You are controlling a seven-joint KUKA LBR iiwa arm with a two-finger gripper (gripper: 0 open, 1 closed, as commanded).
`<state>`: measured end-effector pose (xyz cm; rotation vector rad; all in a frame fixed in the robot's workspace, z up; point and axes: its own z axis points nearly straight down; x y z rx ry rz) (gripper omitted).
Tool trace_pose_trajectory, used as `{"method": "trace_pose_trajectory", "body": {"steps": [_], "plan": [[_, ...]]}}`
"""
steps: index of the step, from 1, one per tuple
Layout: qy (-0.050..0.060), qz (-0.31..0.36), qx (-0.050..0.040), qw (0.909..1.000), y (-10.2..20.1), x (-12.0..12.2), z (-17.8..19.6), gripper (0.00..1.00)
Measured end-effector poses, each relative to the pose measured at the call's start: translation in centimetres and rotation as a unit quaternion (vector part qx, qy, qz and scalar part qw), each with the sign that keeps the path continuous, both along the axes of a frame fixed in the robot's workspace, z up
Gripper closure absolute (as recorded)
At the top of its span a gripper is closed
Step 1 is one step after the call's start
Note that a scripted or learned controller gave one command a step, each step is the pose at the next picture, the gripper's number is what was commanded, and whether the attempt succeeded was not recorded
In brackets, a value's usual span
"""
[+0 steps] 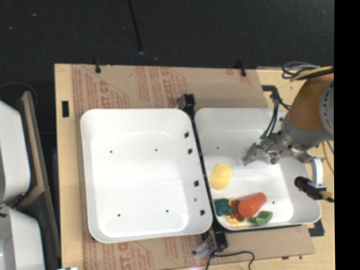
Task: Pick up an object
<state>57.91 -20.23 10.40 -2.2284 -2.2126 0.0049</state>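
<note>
One red object [251,203], one yellow ball [221,175], two white bins [140,122], tool [260,154] state unclear

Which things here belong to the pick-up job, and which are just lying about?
Job: gripper; yellow object, red object, small green and teal pieces, all in the right bin.
Lying about: left bin, cardboard sheet.

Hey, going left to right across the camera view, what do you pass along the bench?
Left shallow white bin → round yellow ball in the right shallow white bin → red-orange cylinder toy → grey arm's gripper.
</note>
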Motion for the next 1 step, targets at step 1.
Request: {"method": "trace_pose_trajectory", "body": {"steps": [1], "plan": [[-0.003, 0.006, 0.0011, 1.0000, 6.72, 4.92, 2.87, 0.00]]}}
